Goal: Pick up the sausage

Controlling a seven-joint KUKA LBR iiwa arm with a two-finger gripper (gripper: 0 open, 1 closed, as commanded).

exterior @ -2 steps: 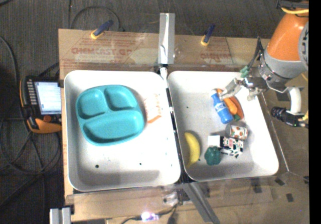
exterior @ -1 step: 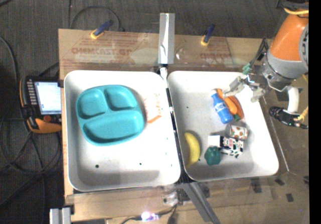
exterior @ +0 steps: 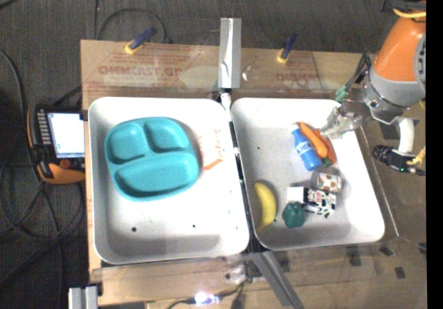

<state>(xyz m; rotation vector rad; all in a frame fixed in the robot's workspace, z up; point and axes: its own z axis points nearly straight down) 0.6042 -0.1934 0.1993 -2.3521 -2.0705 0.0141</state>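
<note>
Gripper at right bin's far right corner, just beside sausage; finger state cannot tell. Sausage lies tilted against blue bottle. Banana by near left edge; teal tray in left bin

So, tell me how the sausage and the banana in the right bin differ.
The sausage is orange-red; the banana is yellow. The sausage lies on a diagonal near the bin's far side, against a blue bottle; the banana lies nearer the front-left, roughly lengthwise, beside a green item. The sausage lies close to the tool; the banana lies well away from it. Both are elongated, slightly curved, and rest in the right bin.
</note>
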